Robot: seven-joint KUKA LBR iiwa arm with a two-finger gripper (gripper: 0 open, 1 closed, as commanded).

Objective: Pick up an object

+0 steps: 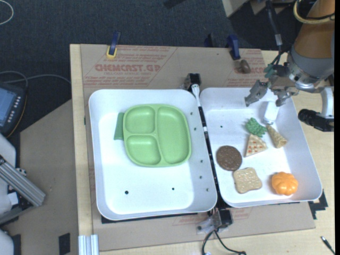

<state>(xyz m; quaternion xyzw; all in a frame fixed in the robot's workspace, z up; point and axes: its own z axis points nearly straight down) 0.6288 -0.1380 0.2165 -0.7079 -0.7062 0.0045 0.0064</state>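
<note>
A: While the grey arm with the orange band (313, 31) reaches in from the right, we find its two-finger hand (268, 94) hanging over the far part of the right shallow white bin (305, 158), fingers spread apart with nothing between them.

B: Agreed, we see one dark finger (255, 93) splayed left and the other angled the opposite way. Just below the hand lies a small white block (271, 112), apart from both fingers.

A: And we have plenty to choose from in that bin. A green leafy toy piece (255, 126) sits near the white block, with a tan cone-like piece (277, 136) just beside it on the right.

B: Below those we spot a yellow triangular pizza slice (256, 145), then a round dark brown patty (229, 157) to its left.

A: Nearest us, a tan slice of toast (247, 179) and an orange pepper-shaped toy (284, 183), side by side but apart.

B: Over in the left white bin (101, 142) we see a light green divided plastic plate (157, 135), resting flat on top of a darker green flat piece (118, 126) peeking out at its left edge.

A: Both bins rest on the brown cardboard-covered bench (159, 62).
</note>
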